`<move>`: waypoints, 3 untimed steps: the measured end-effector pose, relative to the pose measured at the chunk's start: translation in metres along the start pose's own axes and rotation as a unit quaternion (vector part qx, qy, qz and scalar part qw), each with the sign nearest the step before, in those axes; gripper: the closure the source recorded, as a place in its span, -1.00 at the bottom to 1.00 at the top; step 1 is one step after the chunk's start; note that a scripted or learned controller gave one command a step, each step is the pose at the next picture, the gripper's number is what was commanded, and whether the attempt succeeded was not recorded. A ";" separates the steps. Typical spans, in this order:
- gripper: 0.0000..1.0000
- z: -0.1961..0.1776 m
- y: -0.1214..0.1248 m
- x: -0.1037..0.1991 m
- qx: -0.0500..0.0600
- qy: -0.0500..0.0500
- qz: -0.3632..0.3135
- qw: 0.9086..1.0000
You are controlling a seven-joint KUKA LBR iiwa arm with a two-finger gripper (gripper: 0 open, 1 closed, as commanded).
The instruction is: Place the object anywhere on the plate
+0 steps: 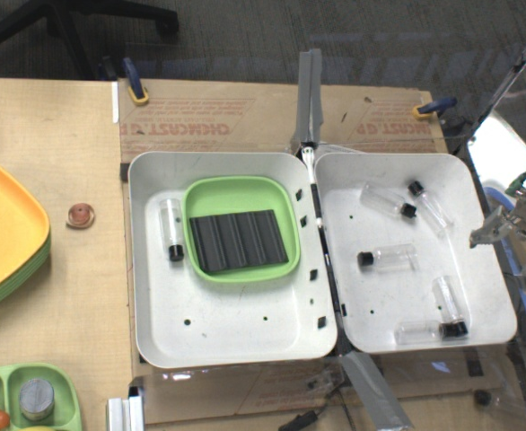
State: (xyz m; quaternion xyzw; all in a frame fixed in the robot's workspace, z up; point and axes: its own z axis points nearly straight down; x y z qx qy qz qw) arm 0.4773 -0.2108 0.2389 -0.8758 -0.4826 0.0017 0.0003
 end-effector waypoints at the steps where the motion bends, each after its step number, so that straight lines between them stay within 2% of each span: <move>1: -1.00 0.010 0.000 -0.001 0.001 0.000 0.017 1.000; 2: -1.00 -0.021 0.001 0.000 0.000 0.000 0.054 0.999; 3: -1.00 -0.017 -0.001 0.002 0.000 0.000 0.094 0.996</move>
